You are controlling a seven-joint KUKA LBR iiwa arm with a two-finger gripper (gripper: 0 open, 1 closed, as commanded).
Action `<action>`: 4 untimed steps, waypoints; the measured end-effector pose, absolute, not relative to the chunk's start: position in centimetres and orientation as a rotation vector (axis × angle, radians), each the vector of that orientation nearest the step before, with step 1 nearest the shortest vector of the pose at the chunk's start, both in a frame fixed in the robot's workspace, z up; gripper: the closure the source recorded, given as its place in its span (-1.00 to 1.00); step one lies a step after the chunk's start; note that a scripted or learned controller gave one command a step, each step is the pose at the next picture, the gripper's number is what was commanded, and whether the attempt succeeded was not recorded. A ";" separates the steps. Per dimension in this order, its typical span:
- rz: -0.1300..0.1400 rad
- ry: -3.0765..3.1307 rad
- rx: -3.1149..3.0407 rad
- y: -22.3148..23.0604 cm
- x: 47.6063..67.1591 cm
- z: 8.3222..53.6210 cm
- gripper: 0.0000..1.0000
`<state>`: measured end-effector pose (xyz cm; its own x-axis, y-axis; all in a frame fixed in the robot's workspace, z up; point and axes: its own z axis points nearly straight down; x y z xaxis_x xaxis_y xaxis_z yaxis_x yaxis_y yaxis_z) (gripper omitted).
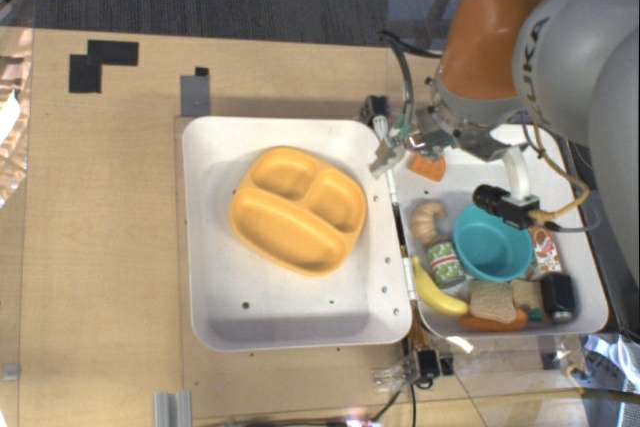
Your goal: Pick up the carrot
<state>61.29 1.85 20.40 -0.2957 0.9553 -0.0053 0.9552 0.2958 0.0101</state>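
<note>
The grey arm (560, 45) with its orange band is reaching in from the right and hanging over the far end of the right bin (585, 310). Its bulk is covering that bin's far right corner and whatever is lying there. The hand (425, 143) is sitting low at the wrist, above the bin's far left corner, close to the rim shared with the left bin (290, 330). It is tangled in cables and small parts, so I cannot tell how it is set, nor whether anything is in it. A small orange piece (430, 168) is showing just below the hand; it is too small to name.

The carrot (492, 322) is lying at the near edge of the right bin, well apart from the hand. A slice of bread (497, 297) is resting partly over it, so it is showing as just a thin orange strip. A banana (437, 294) is lying just to its left, a teal bowl (492, 243) is sitting beyond the bread, and a small green can (445, 263) is standing between the bowl and the banana. A pale croissant-like piece (428, 217) is lying farther back.

In the left bin a yellow divided plate (297, 209) is sitting by itself near the middle. The bench (100, 255) is cut off at the left and near edges.
</note>
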 end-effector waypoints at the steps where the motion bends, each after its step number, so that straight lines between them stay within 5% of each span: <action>1: 0.004 2.860 1.279 -2.9 56.8 18.5 -1.00; 2: 0.003 2.911 1.147 -6.8 61.3 18.7 -1.00; 3: 0.016 2.827 1.320 -9.1 59.9 10.3 -1.00; 4: 0.021 2.826 1.319 -8.9 60.0 11.1 1.00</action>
